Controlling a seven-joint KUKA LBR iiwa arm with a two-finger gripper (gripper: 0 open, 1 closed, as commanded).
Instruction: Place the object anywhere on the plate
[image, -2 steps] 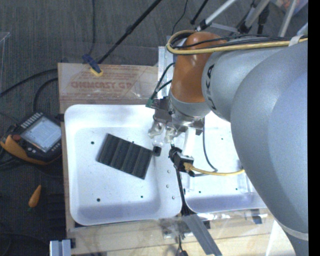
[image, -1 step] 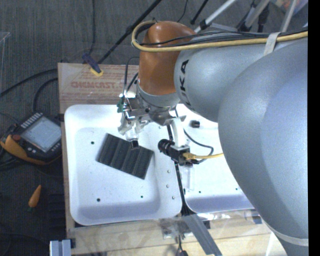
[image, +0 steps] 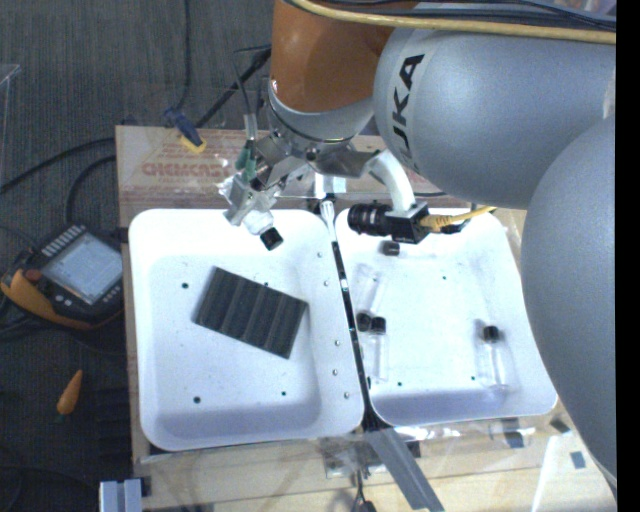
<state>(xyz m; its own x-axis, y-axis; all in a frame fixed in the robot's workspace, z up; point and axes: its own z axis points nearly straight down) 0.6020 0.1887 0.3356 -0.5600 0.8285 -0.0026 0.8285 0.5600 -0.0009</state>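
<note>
Over left bin, top edge: pincer (image: 256, 212), hanging from the arm (image: 480, 110).
Pincer state: can't tell, fingers too small and cluttered to read.
Left bin (image: 160, 410): dark ribbed plate (image: 249, 311) lying flat, tilted, mid-bin.
Right bin (image: 520, 395): two clear tubes with black caps, one (image: 372, 335) near the divider, one (image: 490, 352) toward the right wall.

ridged plate (image: 250, 312) in left bin (image: 160, 400) | claw (image: 255, 215) over its far edge | right bin (image: 520, 390) beside

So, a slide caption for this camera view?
Gripper above left white bin holding ridged dark rectangular plate.
</note>
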